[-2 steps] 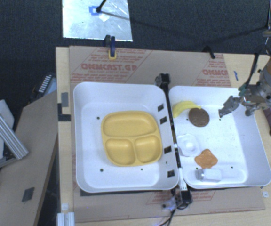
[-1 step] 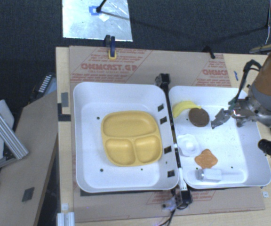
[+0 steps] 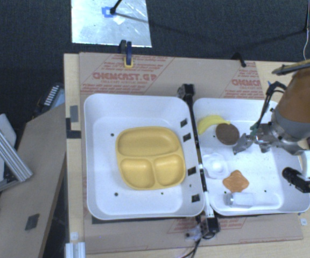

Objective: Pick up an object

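While I hang over the right bin [image 3: 262, 107], my pincer [image 3: 246, 144] sits just right of the brown disc [image 3: 227, 134]; whether it is apart or together I cannot tell. The yellow piece [image 3: 210, 123] lies left of the disc, the orange piece [image 3: 235, 181] nearer. The yellow tray [image 3: 147, 157] fills the left bin [image 3: 104, 117].

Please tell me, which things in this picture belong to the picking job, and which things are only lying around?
Belong to the job:
gripper, over the right bin
brown round thing
yellow banana
orange piece
white round thing
clear pale thing

Only lying around:
yellow divided tray in the left bin
yellow clamp
shiny sheet
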{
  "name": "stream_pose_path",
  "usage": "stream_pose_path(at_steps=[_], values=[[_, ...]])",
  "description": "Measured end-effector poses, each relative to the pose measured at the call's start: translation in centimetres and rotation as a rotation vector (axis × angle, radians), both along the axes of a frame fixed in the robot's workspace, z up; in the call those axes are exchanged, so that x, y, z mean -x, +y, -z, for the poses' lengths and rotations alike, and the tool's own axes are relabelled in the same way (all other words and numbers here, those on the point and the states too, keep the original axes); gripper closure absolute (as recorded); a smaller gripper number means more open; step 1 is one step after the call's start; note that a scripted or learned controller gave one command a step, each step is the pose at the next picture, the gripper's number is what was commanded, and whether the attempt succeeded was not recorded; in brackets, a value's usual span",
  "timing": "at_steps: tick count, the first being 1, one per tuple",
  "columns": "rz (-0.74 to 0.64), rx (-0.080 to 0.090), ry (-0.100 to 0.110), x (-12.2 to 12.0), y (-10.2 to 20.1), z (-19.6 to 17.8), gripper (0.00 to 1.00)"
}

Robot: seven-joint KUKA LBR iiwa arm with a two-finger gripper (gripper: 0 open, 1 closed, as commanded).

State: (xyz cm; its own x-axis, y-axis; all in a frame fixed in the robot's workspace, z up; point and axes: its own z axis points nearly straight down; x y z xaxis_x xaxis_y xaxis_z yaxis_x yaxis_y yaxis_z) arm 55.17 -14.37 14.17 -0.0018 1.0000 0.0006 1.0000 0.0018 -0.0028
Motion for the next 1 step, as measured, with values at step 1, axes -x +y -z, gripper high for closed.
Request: stream_pose_path(at_steps=[1], values=[[0.000,0.000,0.000,0.02,0.05,5.23,0.00]])
